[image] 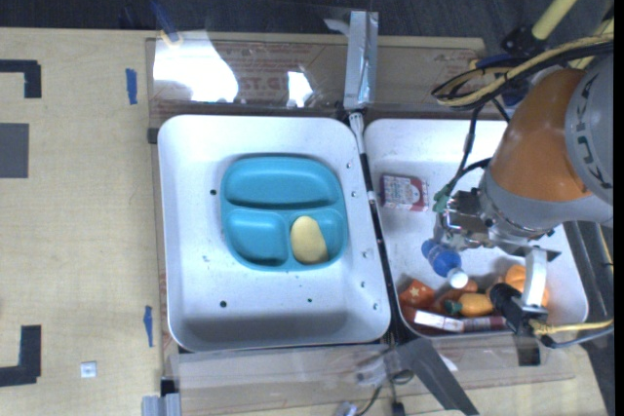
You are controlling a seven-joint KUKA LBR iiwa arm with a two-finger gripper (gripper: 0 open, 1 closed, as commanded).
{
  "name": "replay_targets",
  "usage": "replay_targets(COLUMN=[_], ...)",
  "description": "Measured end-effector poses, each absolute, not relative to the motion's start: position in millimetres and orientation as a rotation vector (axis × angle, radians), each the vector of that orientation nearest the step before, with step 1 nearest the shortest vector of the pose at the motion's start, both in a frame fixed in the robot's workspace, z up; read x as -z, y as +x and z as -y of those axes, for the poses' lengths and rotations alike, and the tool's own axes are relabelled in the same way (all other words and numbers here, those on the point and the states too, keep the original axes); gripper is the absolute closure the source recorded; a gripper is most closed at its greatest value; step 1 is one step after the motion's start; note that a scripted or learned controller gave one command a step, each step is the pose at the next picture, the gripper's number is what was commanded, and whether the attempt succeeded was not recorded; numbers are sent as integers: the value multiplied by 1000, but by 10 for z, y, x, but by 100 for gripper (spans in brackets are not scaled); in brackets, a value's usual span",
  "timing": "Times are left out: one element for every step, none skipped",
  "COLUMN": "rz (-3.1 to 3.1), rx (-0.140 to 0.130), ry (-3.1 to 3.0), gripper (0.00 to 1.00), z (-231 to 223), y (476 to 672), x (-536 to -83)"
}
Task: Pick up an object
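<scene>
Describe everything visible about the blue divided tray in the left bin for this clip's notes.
The blue divided tray looks like smooth moulded plastic, sky blue, with rounded corners. Ridges split it into one long compartment along the far side and two smaller ones along the near side. It lies flat and upright on the floor of the left white bin, roughly central. A yellow egg-shaped object sits in its near right compartment; the other compartments hold nothing visible.

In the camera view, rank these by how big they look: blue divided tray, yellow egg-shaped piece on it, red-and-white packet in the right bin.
1. Blue divided tray, by far the largest.
2. Yellow egg-shaped piece and red-and-white packet look about alike; I won't rank them.
</scene>
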State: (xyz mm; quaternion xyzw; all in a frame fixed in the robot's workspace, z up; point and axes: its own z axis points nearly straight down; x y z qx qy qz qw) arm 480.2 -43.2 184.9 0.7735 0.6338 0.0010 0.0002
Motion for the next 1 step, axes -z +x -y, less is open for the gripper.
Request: replay_targets(rz=[-1788], rx=[0], ry=[2582], gripper=[100], z=[519], y=[5173], x=[-2387])
